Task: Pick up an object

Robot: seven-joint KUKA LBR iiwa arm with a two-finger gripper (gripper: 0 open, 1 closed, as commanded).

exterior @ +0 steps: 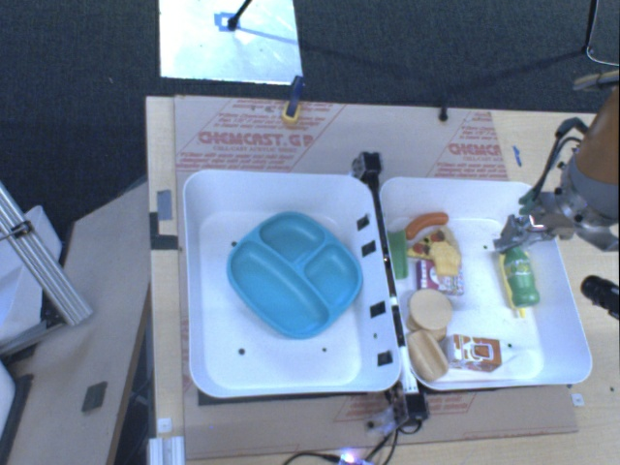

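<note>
My gripper (521,231) hangs over the right bin's (562,356) far right side, at the end of the grey arm that comes in from the right. Just below it in the view lies a green bottle (520,281) with a yellow cap, its cap end pointing toward the gripper. The gripper's tip meets the bottle's cap end in the view, and I cannot tell whether they touch. The bottle rests on the bin floor.
On the right bin's left side lie a sausage (427,225), a yellow toy (445,257), a green stick (397,253), a small packet (438,279), two round buns (430,310) and a small carton (475,354). The left bin (208,221) holds a blue divided plate (294,273).
</note>
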